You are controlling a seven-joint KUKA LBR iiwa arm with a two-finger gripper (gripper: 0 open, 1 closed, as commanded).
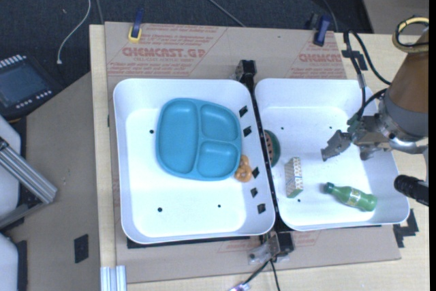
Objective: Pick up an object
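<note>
The two bins (136,146) are white, with small black dots on the floor. In the left bin lies a light blue plate (199,139), and by its corner a small orange-brown thing (243,170). In the right bin the bottle (351,196) is green with a white label, and the small block (293,176) is silver-grey with a fine pattern. The board (204,44) under the bins is pale brown with red letters. Two clamps (137,24) are blue.

Bench (204,44) w/ 2 white bins: left bin (129,167), right bin (306,95).
</note>
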